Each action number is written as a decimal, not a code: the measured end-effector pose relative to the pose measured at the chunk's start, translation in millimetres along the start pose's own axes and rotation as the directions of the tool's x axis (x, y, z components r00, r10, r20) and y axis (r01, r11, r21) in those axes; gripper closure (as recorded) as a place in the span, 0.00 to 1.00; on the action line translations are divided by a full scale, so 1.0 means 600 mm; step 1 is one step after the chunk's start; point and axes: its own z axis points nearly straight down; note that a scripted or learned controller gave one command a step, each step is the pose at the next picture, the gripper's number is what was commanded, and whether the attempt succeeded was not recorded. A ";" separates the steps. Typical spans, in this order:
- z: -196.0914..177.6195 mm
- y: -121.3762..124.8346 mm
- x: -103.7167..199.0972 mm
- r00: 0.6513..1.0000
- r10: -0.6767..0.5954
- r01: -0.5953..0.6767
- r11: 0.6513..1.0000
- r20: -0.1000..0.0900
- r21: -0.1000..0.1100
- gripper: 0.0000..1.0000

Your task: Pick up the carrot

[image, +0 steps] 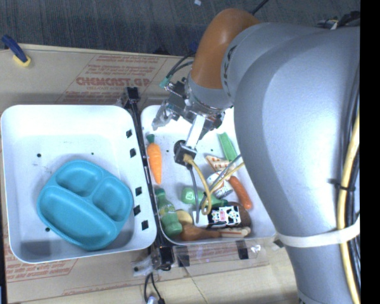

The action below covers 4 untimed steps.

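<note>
Hanging over the right bin (166, 170) near the carrot (154, 161), the pincer (163, 114) conceals how open it is.

Dark grey ribbed flooring (82, 8) runs along the top, from ten o'clock round to one. Below it the bench is covered by a sheet of brown cardboard (69, 75) printed in red. A small blue clip with a yellow tip (16, 50) sits at its ten o'clock corner. One shallow white bin (25, 125) rests on the cardboard at nine o'clock, and a second white bin (170, 189) sits touching it near the centre. The light is even, with a soft grey shadow at seven o'clock.
</note>
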 end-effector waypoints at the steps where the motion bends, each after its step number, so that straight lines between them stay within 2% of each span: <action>1: 0.001 -0.048 -0.023 1.000 0.015 -0.015 1.000 0.007 0.001 0.00; 3: -0.001 -0.009 -0.041 0.998 0.064 -0.064 0.998 -0.001 -0.004 0.00; 4: 0.170 0.030 -0.110 0.965 0.262 -0.262 0.965 0.004 0.002 0.00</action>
